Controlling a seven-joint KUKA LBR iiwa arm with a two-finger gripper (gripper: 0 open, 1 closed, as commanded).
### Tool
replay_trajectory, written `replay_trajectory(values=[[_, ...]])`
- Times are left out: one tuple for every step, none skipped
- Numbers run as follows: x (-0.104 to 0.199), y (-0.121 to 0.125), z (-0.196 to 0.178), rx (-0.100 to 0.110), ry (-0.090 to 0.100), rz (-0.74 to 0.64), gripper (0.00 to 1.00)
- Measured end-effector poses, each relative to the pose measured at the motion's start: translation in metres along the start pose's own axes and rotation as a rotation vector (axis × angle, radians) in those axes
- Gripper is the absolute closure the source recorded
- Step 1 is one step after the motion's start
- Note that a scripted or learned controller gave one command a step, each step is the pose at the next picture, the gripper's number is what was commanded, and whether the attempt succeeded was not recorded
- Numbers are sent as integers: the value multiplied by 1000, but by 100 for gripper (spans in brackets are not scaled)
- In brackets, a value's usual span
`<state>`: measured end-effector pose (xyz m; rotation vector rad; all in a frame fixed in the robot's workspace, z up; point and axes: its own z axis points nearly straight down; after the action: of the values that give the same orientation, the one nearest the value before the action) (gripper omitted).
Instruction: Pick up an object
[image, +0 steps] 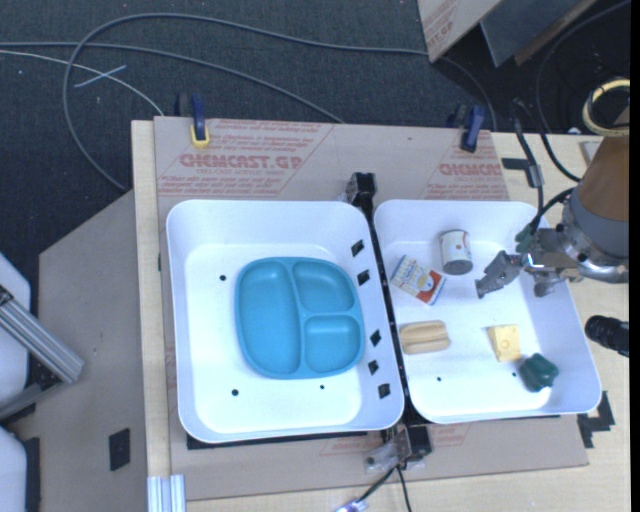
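Note:
The right bin (560, 400) holds a small grey can (455, 250), a white and red carton (417, 279), a tan bread-like block (424, 337), a yellow block (505, 342) and a dark green lump (538, 371). A blue divided plate (300, 317) lies in the left bin (190, 240). My gripper (520, 277) hangs over the right bin's right half, above the yellow block and right of the can. It is open, with nothing between its fingers (493, 275).
A black divider with clips (370, 300) runs between the two bins. Clamps (199, 128) hold the cardboard-covered bench at the back. Cables (540, 170) trail along the right side beside the arm (605, 200).

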<state>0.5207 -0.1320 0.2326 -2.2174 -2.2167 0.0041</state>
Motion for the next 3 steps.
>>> replay_trajectory(values=[[3,-6,62,3,1,0,0],[2,-1,124,1,1,0,0],[1,0,109,-6,-1,0,100]])
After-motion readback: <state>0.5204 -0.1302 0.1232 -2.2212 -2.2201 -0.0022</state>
